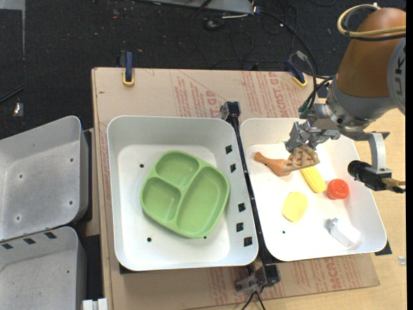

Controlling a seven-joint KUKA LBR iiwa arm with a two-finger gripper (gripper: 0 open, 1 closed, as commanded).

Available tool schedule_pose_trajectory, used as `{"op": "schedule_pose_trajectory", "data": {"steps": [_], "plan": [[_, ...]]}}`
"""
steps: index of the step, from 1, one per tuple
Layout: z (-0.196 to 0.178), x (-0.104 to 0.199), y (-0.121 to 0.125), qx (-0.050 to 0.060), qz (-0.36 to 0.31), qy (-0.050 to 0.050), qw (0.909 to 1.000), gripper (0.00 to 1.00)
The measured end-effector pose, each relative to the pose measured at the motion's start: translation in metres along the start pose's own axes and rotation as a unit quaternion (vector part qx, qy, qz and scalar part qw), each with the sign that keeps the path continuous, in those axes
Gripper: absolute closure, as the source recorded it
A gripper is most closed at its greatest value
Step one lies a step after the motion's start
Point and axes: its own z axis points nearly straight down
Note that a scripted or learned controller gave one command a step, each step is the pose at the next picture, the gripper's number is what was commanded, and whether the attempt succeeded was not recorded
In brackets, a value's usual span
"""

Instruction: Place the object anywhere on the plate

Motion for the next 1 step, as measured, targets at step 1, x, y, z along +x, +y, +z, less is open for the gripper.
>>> {"op": "schedule_pose_trajectory", "data": {"steps": [1], "plan": [[0.0163,0.0459,0.0114,0.001,0.001,0.0,1.0,1.0]]}}
